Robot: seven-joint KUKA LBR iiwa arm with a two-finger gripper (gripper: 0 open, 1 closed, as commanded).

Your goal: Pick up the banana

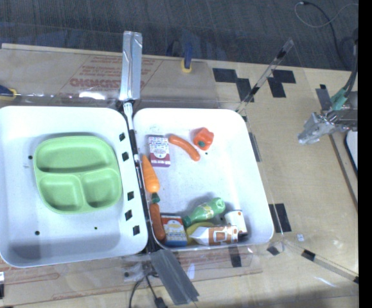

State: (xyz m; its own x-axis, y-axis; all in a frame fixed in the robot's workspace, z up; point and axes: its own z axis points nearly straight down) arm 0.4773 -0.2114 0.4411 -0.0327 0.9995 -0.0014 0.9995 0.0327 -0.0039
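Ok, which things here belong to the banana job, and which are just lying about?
Job: grey two-finger gripper; yellowish curved piece, possibly the banana, by the green bottle.
Lying about: green compartment plate; orange carrot; red pepper; red-and-white box.

One fixed camera looks down (slanted) over both bins [192,117].

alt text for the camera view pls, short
Two white bins side by side: the left bin holds a green divided plate; the right bin holds toy food including a carrot, a sausage and a green bottle.
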